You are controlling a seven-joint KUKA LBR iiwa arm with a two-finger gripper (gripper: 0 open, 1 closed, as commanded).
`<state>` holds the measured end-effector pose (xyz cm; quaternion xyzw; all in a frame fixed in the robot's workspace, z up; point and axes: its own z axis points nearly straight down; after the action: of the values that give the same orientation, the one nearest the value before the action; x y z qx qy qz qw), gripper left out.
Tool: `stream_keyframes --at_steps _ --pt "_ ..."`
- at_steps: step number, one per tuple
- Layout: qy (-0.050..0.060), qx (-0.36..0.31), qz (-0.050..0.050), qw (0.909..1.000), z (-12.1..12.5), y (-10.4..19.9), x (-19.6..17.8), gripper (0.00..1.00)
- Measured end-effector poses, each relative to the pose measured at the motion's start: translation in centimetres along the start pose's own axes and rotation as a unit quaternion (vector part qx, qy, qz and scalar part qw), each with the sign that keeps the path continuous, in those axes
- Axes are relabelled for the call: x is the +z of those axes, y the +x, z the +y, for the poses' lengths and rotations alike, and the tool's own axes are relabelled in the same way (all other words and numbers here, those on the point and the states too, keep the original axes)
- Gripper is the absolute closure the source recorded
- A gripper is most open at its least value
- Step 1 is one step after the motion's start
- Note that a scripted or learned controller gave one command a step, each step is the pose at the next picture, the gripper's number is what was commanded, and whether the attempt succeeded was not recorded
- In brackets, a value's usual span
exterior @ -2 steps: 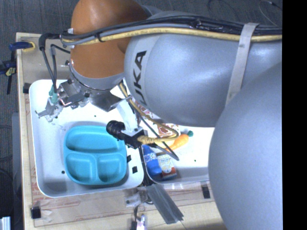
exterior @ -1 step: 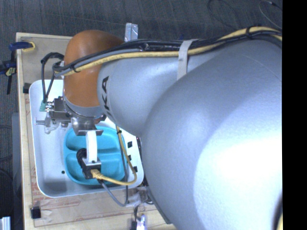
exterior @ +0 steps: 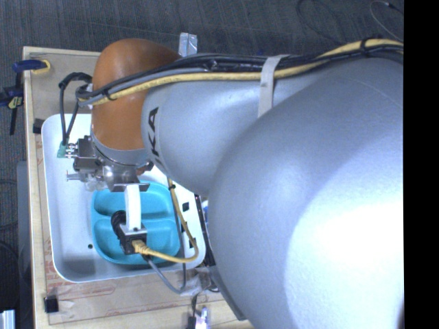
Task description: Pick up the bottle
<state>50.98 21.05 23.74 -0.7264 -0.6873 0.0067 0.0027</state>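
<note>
The arm's orange band (exterior: 123, 94) and grey wrist hang over the left white bin (exterior: 58, 204), with the gripper (exterior: 103, 173) beneath the wrist, pointing down into the bin. Just under and to the right of it lies a turquoise plastic thing (exterior: 158, 218) with two rounded lobes, on the bin floor towards the near side. I cannot tell whether this is the bottle. The wrist covers its upper left part, and the arm hides the bin's right side.
The big grey arm body covers the right half of the view and the other bin. The wooden bench edge (exterior: 41, 67) runs round the left bin. A blue clamp (exterior: 27, 66) sits at the bench's far left corner.
</note>
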Motion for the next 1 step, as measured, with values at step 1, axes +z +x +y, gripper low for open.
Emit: stream_keyframes --at_steps 1 --pt "-0.004 0.175 0.003 0.9846 5.03 1.09 -13.14 1.00"
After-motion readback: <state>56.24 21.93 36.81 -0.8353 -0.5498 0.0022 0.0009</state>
